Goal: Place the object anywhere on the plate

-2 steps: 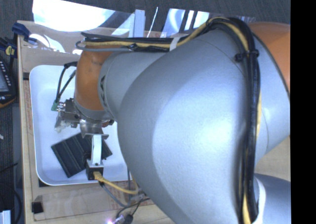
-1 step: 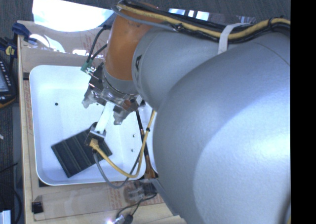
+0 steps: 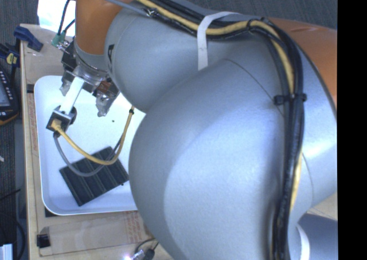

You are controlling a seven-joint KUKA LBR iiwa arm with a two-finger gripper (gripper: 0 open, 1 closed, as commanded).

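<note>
Below, the spread, empty tool (image 3: pixel 84 99) hangs above the dark ribbed object (image 3: pixel 94 183).

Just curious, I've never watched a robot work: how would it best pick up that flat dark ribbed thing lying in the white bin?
The dark ribbed slab lies flat on the white bin floor, so probably from straight above, fingers closing across its narrower width near the middle. A yellow cable drapes over its upper edge, so gripping lower down looks safer.

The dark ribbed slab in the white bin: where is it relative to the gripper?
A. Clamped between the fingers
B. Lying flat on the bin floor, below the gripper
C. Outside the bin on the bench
B: the dark ribbed slab lies flat in the white bin, apart from the gripper above it.
</note>
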